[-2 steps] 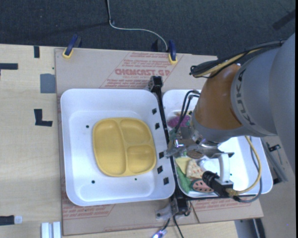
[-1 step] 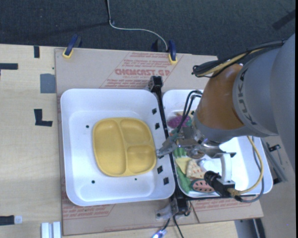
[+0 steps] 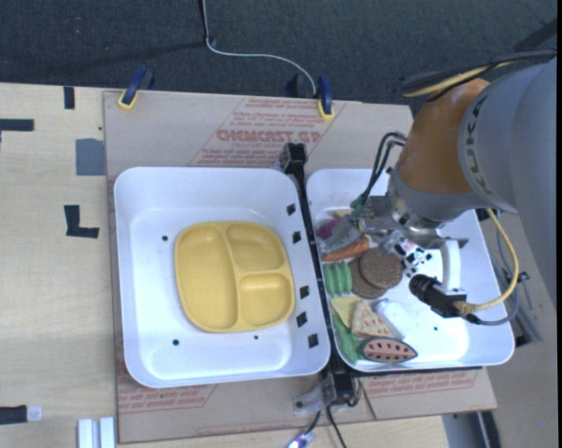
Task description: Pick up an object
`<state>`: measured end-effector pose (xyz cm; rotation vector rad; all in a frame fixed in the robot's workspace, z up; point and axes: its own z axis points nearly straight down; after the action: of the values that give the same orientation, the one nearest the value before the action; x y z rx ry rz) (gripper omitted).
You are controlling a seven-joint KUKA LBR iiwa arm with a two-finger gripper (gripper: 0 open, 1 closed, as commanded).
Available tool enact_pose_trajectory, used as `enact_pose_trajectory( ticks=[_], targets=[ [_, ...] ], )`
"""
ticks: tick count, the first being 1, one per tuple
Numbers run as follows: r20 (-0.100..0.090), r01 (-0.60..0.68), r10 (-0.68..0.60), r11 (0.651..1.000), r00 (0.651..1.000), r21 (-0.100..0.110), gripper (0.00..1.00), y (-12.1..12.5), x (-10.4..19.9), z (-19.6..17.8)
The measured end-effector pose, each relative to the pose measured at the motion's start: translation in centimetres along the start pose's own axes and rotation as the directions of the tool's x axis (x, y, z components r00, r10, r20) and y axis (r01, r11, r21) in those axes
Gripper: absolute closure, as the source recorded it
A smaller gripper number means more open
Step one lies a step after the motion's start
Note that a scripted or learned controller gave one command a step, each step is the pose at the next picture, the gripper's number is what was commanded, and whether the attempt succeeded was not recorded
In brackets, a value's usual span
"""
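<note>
The right bin (image 3: 482,343) holds a cluster of toy food along its left side. Among it are an orange-red carrot-like piece (image 3: 346,247), a round brown cookie (image 3: 380,271), a green ridged piece (image 3: 338,279), a pale cracker wedge (image 3: 370,320) and a red watermelon slice (image 3: 389,350). My gripper (image 3: 390,239) reaches down into this bin from the right, just above the brown cookie and beside the orange piece. The wrist body covers the fingertips.
The left bin (image 3: 146,203) holds a yellow divided plate (image 3: 232,275). A black divider (image 3: 304,250) runs between the bins. A black cable and connector (image 3: 435,295) hang off the wrist over the right bin. Blue-yellow clamps (image 3: 132,87) sit at the back edge of the cardboard.
</note>
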<state>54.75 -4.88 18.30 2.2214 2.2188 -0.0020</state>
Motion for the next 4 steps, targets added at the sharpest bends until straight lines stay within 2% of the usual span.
enact_pose_trajectory(
  ticks=[1, 2, 3, 4],
  targets=[
    [-0.002, 0.007, -0.007, 1.0, 1.0, -0.015, 0.0, 1.4, 3.8, -25.9],
    [0.002, 0.004, -0.004, 1.0, 1.0, 0.005, 1.0, 1.3, 3.8, -25.8],
    [-0.003, 0.011, -0.012, 1.0, 1.0, -0.003, 1.0, 4.4, 12.7, -30.2],
    [-0.003, 0.008, -0.008, 1.0, 1.0, -0.002, 1.0, 4.7, 19.2, -35.4]
  ],
)
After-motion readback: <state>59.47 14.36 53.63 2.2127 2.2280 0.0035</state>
